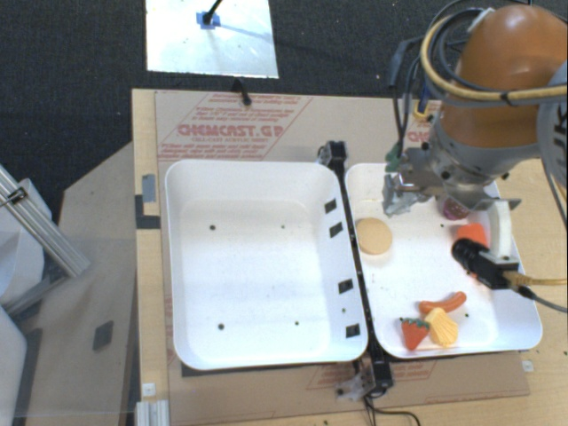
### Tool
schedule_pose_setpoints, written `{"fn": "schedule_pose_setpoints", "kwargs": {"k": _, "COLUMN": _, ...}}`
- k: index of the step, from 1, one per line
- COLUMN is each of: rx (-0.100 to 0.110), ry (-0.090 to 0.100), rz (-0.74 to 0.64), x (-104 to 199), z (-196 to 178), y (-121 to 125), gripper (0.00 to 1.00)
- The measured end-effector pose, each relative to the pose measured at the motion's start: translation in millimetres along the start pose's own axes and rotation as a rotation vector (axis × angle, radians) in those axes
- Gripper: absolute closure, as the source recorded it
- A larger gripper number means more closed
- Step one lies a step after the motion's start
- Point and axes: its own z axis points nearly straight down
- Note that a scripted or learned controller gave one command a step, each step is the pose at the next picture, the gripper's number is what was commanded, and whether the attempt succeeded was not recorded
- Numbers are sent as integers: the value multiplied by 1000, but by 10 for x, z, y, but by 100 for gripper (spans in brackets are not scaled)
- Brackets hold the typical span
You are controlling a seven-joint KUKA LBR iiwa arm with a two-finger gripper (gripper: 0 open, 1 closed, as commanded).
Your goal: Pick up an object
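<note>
Right now we see the arm [497,78] reaching in over the far end of the right bin [524,327], with its claw [401,195] hanging low above the bin floor near the divider [348,238] between the two bins. We cannot tell from this slanted look whether the claw is open or closed, and we see nothing caught in it.

Nearest to it lies a round tan cookie [374,236], flat on the floor of the right bin, just beside the divider. It sits just toward the near side of the claw and a touch to the left in the picture, close but apart from it. Being round, it has no long axis to line up with, so we judge any approach angle would serve.

Further toward the near end of the same bin we find a small cluster: an orange sausage [442,303], a yellow piece [443,328] and a red strawberry [414,334], the last two touching. An orange carrot [473,235] and a dark red thing [455,209] lie close under the arm's wrist, partly hidden. The left bin [191,238] stands beside it.

We judge that the cookie is the likeliest target, since it stands alone and nearest. The move ahead turns on shifting the claw a little toward the near side, then dropping straight down. Its flatness may make the grip slip.
</note>
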Motion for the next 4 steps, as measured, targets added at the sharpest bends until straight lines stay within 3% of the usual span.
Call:
{"fn": "schedule_pose_setpoints", "kwargs": {"k": 1, "rx": 11, "ry": -1, "rz": 5, "x": -18, "z": 65, "y": -19, "gripper": 0}}
{"fn": "schedule_pose_setpoints", "kwargs": {"k": 2, "rx": 9, "ry": -1, "rz": 0, "x": -17, "z": -46, "y": -9, "gripper": 100}}
{"fn": "schedule_pose_setpoints", "kwargs": {"k": 3, "rx": 10, "ry": -1, "rz": 1, "x": -17, "z": -42, "y": -10, "gripper": 0}}
{"fn": "schedule_pose_setpoints", "kwargs": {"k": 4, "rx": 7, "ry": -1, "rz": -5, "x": -17, "z": -152, "y": -1, "gripper": 100}}
